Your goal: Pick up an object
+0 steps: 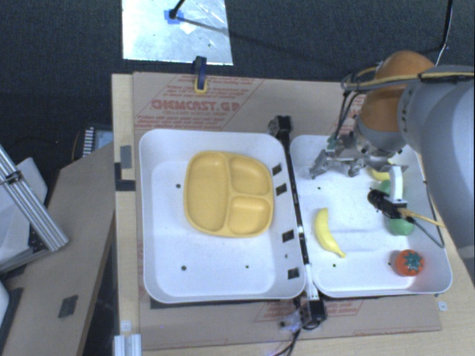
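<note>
My gripper [334, 170] hangs over the back of the right bin [356, 284], open, with nothing between its fingers. A yellow banana [327, 233] lies in the middle of that bin, in front of the gripper and apart from it. A red tomato-like thing with a green top [407, 262] sits at the bin's front right corner. A green round thing [401, 225] lies at the right side, partly hidden by the wrist hardware. A small yellow piece [380, 174] peeks out just right of the gripper.
The left bin [167, 273] holds a yellow divided plate [226, 193] in its middle. A black divider strip [291, 199] runs between the two bins. The grey arm [438, 124] comes in from the right above the right bin's far corner.
</note>
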